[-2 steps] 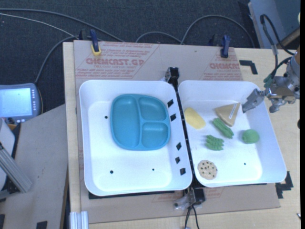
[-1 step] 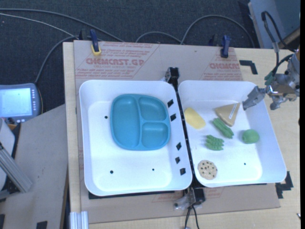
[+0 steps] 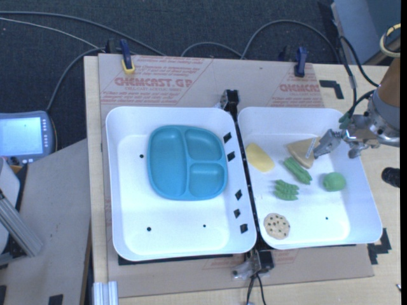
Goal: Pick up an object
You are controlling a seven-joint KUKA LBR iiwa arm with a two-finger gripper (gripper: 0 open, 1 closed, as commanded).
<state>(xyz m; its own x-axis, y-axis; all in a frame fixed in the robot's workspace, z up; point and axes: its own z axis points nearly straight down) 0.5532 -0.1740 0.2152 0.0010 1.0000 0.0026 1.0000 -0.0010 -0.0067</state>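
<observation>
Tan wedge just under gripper; fingers' opening impossible to tell. Best lowered straight, centred, clear of green pod beside.

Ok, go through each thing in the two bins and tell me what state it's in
blue tray: flat in left bin, compartments bare
yellow piece: lying loose
tan wedge: lying at the tool tip
green bean pod: loose
green leafy piece: loose
green ball: loose
cookie: flat

Probably a robotics lab, clamped bench board, trailing cables, teach pendant
</observation>
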